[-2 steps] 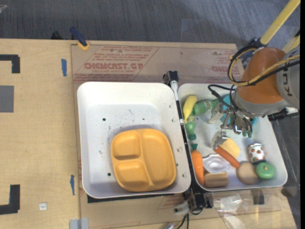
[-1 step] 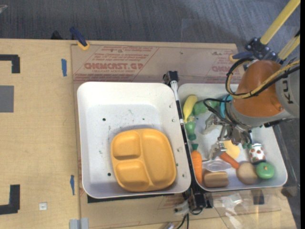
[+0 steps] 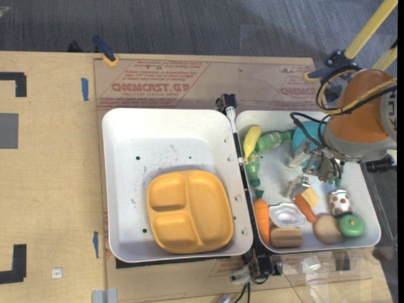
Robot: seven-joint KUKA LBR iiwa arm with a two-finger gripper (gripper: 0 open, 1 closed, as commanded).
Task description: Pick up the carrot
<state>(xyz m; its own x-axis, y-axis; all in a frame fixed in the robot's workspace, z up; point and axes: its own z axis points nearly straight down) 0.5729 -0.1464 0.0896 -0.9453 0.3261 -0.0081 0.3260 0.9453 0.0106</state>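
Note:
The carrot (image 3: 261, 219) is orange with a green top. It lies along the left wall of the right bin (image 3: 371, 197), near the front. My gripper (image 3: 310, 169) hangs over the middle of that bin, under the arm's orange band. It is to the right of the carrot and farther back, apart from it. An orange and yellow piece (image 3: 307, 204) lies just below the gripper.
The right bin is crowded: a yellow fruit (image 3: 251, 141), a green piece (image 3: 273, 140), a white cup (image 3: 285, 216), a brown loaf (image 3: 286, 237), a tan ball (image 3: 327, 228), a green apple (image 3: 352, 225). A yellow divided tray (image 3: 189, 210) sits in the left bin (image 3: 126, 169).

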